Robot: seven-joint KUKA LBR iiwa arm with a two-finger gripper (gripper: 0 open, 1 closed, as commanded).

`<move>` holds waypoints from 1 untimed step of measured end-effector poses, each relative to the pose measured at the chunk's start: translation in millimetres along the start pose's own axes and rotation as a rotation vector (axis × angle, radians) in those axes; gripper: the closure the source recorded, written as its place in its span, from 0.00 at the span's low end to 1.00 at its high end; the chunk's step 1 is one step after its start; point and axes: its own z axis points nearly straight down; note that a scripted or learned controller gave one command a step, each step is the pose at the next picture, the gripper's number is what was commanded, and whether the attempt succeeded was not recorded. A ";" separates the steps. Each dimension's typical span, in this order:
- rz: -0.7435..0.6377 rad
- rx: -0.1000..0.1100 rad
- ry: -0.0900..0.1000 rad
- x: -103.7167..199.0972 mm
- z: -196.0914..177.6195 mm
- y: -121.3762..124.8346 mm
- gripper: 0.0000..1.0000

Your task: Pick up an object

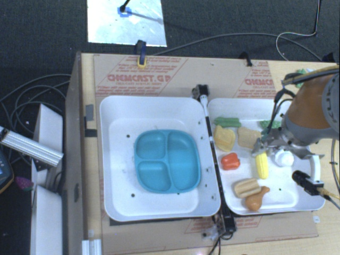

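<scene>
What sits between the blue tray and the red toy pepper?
In the camera view, between the blue tray and the red pepper run the two bins' adjoining white walls with a dark seam.

Arm (313,110): reaching in from right, orange band showing, bent downward.
Gripper (264,145): low, at arm's left end.

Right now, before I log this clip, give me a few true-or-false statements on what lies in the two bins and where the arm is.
1. The blue divided tray lies in the left bin. True.
2. The toy foods lie in the left bin. False: they lie in the right bin.
3. The yellow corn lies beside the orange-red pepper. True.
4. The arm hangs over the left bin. False: it is over the right bin.
5. The blue divided tray holds the hot dog bun. False: the bun is in the right bin.
</scene>
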 end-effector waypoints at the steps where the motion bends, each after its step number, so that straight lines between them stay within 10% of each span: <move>1: 0.001 -0.001 0.001 77.2 -107.2 26.3 1.00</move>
